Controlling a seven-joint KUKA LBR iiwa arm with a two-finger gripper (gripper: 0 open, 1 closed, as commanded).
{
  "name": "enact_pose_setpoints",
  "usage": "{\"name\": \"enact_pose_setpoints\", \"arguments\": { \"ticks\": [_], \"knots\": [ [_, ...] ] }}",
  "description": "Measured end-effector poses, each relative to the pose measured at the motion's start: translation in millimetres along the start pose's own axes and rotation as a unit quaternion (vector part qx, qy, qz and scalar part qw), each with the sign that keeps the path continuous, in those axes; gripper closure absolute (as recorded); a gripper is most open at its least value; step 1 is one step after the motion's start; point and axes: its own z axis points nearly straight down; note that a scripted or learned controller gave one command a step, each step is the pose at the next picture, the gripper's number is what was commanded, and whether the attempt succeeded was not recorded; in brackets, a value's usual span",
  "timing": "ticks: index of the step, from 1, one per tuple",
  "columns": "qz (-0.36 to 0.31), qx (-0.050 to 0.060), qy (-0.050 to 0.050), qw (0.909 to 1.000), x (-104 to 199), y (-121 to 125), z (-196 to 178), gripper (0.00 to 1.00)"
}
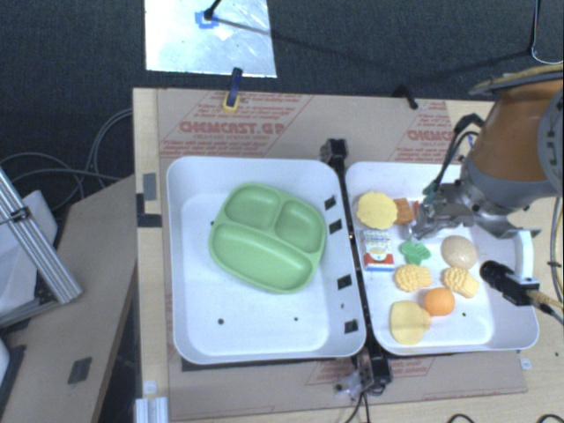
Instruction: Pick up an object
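Note:
My gripper (426, 226) hangs low over the upper middle of the right bin (507, 329). Just under and left of it lie a small orange-brown piece (404, 211) and a green toy piece (414, 252). A round yellow item (376, 208) lies further left. Below are a white card with red and blue print (378, 248), two yellow corn-like pieces (411, 278) (460, 281), a beige egg-shaped item (458, 252), an orange ball (438, 301) and a pale yellow piece (408, 321). I see nothing between the fingers.
The left bin (198, 320) holds a green divided plate (268, 235). A black divider strip (345, 236) runs between the two bins. The arm's body covers the upper right corner of the right bin.

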Motion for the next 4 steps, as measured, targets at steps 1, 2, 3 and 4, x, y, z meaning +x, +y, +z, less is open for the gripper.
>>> {"name": "enact_pose_setpoints", "arguments": {
  "ticks": [1, 2, 3, 4],
  "knots": [
    [0.0, 0.0, 0.0, 1.0, 28, 43, 4, 1.0],
    [0.0, 0.0, 0.0, 1.0, 58, 77, 1, 1.0],
    [0.001, 0.0, 0.0, 1.0, 73, 93, 2, 1.0],
    [0.002, 0.001, 0.0, 1.0, 76, 88, 2, 1.0]
  ]
}}
